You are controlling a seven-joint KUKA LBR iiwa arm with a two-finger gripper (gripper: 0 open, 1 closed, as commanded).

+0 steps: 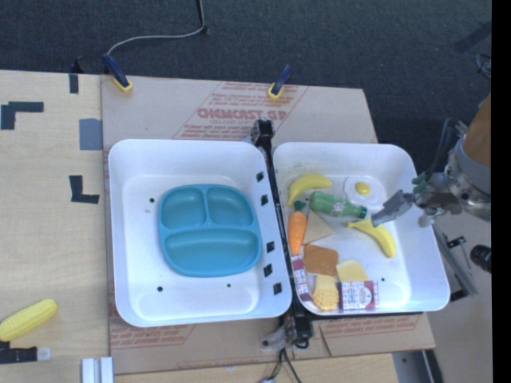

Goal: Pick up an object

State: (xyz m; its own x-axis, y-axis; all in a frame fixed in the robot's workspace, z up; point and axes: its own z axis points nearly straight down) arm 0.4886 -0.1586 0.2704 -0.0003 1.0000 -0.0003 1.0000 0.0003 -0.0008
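So far I see nothing lifted: my gripper (397,207) hangs over the right bin (415,250), holding nothing, just beside the banana (378,235) still lying there; the pick remains.

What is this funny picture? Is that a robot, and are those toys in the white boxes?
Yes! A camera up high looks down at a workbench. On the right, the grey and orange thing is a robot arm. Its claw reaches over the right white bin. That bin is full of pretend food: two bananas, a carrot, a fried egg, a green bottle and some toast. The left white bin holds a blue plate with sections. A toy corn cob lies on the bench outside. The robot wants to pick something up, but I can't see anything in its claw.
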